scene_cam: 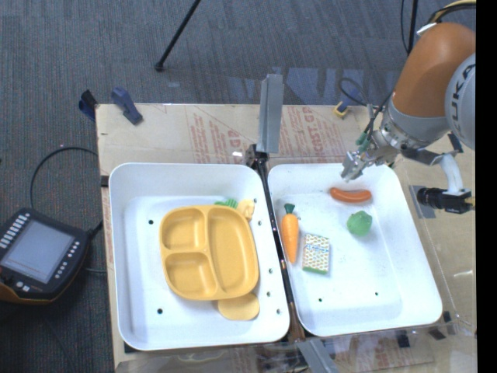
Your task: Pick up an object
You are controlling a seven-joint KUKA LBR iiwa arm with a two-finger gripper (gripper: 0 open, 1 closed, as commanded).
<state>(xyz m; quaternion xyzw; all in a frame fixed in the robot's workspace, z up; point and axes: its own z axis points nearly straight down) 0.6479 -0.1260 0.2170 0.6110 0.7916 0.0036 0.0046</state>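
While the two-finger gripper (353, 167) hangs above the right white bin (415, 278), can't tell its finger state. Nearest target: orange-red toy sausage (350, 195), just below it. Drop straight down, straddle its short axis, then close.

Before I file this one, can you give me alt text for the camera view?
The gripper hovers over the right bin, just above a sausage, with a carrot, green ball and small box nearby. The left bin holds a yellow tray.
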